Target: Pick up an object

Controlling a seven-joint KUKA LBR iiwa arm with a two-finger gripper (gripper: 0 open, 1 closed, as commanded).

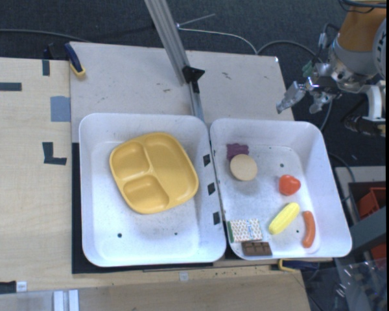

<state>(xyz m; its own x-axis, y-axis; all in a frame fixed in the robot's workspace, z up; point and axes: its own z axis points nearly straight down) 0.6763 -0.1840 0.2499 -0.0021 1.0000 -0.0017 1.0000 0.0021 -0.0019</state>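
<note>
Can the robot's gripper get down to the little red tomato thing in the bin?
Probably yes. The gripper hangs above the right bin's far edge, and the red piece lies by itself with nothing over it.

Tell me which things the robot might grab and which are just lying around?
Might grab, in the right bin: purple block, round cookie, tomato, corn, sausage, wafer, chocolate.

Lying around: yellow tray in the left bin, metal pole, the gripper above.

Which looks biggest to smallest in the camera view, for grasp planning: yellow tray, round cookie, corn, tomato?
1. yellow tray
2. round cookie and corn, which look too alike to rank
3. tomato
</note>
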